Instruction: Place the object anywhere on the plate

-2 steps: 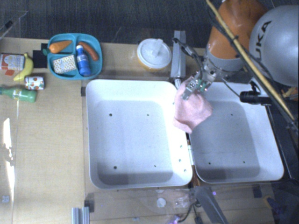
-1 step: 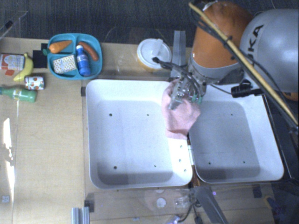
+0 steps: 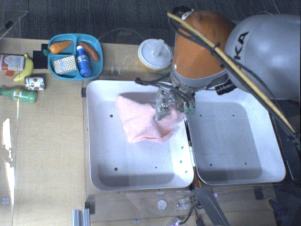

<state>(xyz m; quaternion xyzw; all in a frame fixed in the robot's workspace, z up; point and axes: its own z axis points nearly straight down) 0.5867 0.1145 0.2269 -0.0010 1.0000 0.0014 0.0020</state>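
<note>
Grab stage, arm was down over the pink cloth point(image 3: 141, 121) in the left bin point(image 3: 101, 140).

Couldn't tell how the jaws of the gripper point(image 3: 164, 108) stood at the cloth's right edge. Next up, I'd guess: a solid pinch, lift, then off to the blue plate point(image 3: 96, 55) on the worktop.

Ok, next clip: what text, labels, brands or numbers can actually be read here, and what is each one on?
"K", with part of a following letter: black lettering on the grey arm housing; the rest is cut off by the curve.
Red-and-white box at the bench's left edge: printed, but too blurred to read.
Small can beside it: patterned label, unreadable.
Blue bottle in the blue tray: label too small to read.
</note>
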